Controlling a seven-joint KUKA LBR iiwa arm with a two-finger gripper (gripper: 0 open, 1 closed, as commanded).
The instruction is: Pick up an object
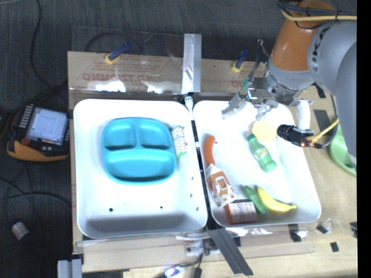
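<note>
Gripper (pixel 255 100) hangs over the back edge of the right bin (pixel 301 172), just behind a yellow lemon-like piece (pixel 262 131) and a green bottle (pixel 262 152); whether it's released or clenched I cannot tell, the metal parts blur together, and nothing shows between them. Best move is probably to drop straight onto the bottle, square to its long axis, staying off the bin wall (the banana (pixel 273 202), carrot (pixel 208 150) and carton (pixel 218 185) crowd the front and left edges). Arm (pixel 324 45) comes in from the back right corner, orange band above the wrist, wrist pointing down into the bin.
</note>
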